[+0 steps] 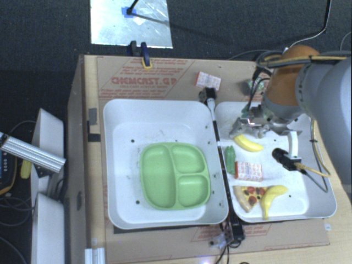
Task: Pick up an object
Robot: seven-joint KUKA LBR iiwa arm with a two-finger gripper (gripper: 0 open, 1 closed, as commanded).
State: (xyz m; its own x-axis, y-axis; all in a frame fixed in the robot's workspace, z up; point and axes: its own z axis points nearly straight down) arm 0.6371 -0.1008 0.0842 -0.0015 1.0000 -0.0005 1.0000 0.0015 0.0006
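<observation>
Two white bins: left bin (pixel 124 202) holds a green divided plate (pixel 175 175). Right bin (pixel 319 205), near to far: pizza slice (pixel 247 196) w/ a banana (pixel 271 197) at its 3 o'clock, red-white packet (pixel 249 171), green item (pixel 230 159) at packet's 9, a 2nd banana (pixel 248 143). Gripper (pixel 251 125) just at 12 o'clock of that banana; finger state can't tell. Nothing seen held.

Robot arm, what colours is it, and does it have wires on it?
The arm is smooth, rounded grey with an orange band above the wrist. The gripper is grey metal. Thin dark cables run along the wrist.
</observation>
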